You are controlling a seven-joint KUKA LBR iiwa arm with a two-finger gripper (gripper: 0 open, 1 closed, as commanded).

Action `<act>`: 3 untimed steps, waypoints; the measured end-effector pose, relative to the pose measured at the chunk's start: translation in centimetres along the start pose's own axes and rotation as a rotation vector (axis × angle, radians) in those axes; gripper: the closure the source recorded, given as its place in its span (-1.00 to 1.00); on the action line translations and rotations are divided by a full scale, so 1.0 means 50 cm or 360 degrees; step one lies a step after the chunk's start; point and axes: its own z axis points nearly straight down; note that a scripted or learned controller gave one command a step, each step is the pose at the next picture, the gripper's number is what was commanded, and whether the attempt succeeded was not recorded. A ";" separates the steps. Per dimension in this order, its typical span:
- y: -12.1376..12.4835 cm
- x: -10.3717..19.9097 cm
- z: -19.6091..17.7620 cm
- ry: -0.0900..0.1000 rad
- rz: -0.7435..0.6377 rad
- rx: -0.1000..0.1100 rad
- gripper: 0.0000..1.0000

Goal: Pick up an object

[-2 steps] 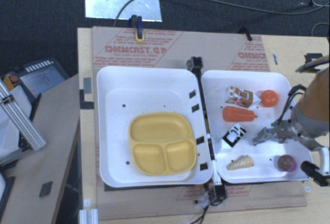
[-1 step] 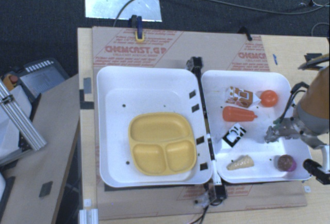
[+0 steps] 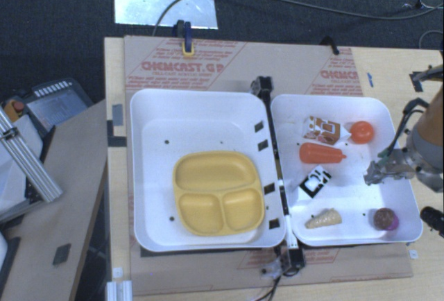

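Because the gripper, its grasp state impossible to tell, hangs beside the right bin wall, a descent risks striking the rim.

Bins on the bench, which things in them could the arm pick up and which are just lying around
Could be picked, all in the right bin:
orange carrot
orange ball
printed packet
black and white tag block
beige wedge
dark purple ball

Just lying about:
yellow divided tray in the left bin
cardboard sheet
yellow clamp
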 end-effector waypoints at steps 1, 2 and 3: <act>0.016 -0.001 -0.089 0.0000 -0.0001 0.0001 1.00; 0.019 -0.002 -0.127 0.0000 -0.0002 0.0001 1.00; 0.035 0.101 -0.152 0.0002 -0.0006 0.0002 1.00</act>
